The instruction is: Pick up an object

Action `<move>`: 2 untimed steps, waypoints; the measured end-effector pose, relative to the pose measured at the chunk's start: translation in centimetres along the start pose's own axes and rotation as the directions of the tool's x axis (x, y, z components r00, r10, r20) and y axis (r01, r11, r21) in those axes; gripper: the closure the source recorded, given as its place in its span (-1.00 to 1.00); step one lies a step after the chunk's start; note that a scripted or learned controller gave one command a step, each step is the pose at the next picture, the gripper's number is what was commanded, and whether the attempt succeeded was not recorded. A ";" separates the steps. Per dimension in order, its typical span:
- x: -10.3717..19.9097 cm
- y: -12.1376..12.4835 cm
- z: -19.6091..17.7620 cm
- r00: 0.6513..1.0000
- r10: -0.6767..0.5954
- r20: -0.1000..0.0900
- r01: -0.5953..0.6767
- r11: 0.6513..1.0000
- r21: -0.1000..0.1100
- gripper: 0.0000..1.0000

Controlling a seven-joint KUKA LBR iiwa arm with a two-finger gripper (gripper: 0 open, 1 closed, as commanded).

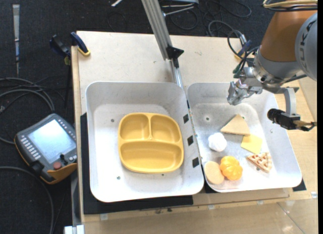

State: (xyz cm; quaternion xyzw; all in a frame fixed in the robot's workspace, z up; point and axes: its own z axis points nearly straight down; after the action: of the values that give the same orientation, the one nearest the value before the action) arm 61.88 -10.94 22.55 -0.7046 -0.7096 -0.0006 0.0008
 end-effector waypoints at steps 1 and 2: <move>4.9 -1.9 0.8 1.000 0.000 0.000 0.000 1.000 0.003 1.00; 10.4 -2.9 1.2 1.000 -0.001 0.000 0.001 1.000 0.002 1.00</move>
State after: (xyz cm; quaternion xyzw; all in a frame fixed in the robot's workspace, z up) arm 58.95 -0.60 21.39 -0.7042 -0.7100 -0.0002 0.0015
